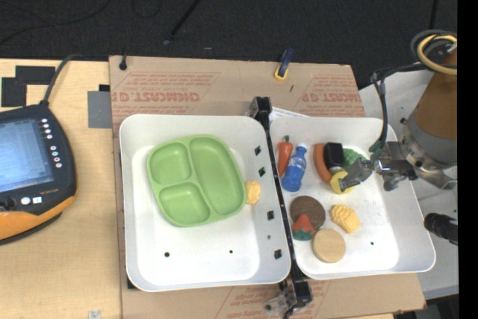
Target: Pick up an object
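Judging by their look, the toy foods [317, 194] in the right bin [403, 254], right of centre frame, are light, stiff plastic, rather slick, best pinched across a narrow middle, as on the blue bottle [294, 169] or the corn [344, 217]. At the bin's upper right, the claw [357, 174] sits low among the toys, touching the yellow-black piece [342, 180]; how wide it stands I cannot tell.

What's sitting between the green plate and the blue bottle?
In the camera view, a small yellow piece beside the green plate, then the bins' black divider and an orange carrot by the blue bottle.
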Tool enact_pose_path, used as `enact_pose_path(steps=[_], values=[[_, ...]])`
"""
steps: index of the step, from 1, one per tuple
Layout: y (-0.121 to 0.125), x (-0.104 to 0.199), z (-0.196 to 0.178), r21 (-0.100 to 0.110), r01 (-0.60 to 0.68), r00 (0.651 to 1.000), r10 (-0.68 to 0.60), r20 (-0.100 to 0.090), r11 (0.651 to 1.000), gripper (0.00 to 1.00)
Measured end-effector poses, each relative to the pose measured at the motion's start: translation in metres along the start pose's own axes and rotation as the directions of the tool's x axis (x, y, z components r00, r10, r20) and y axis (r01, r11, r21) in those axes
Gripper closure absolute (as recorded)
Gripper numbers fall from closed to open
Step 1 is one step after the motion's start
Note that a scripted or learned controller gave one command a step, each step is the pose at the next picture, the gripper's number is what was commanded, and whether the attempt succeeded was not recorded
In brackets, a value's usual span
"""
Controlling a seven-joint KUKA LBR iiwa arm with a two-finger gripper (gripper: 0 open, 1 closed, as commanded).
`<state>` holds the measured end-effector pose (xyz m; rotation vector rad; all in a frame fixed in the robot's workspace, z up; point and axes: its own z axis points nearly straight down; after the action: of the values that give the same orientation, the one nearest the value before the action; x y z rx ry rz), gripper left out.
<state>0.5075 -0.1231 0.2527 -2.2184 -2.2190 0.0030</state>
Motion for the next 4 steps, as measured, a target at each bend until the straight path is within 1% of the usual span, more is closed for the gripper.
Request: enact_pose_path(steps=[1,2,3,4], values=[[0.0,-0.001,-0.01,0.002,-0.001,1.0,0.001,-0.001,1.0,1.0],[-0.006,0.035,-0.027,-0.004,0.003,1.0,-0.003,0.0,1.0,1.0],[-0.033,0.005,-0.012,0.002,-0.003,1.0,0.003,0.0,1.0,1.0],[-0.031,0.045,-0.088,-0.009,0.005,1.0,-0.005,0.001,1.0,1.0]])
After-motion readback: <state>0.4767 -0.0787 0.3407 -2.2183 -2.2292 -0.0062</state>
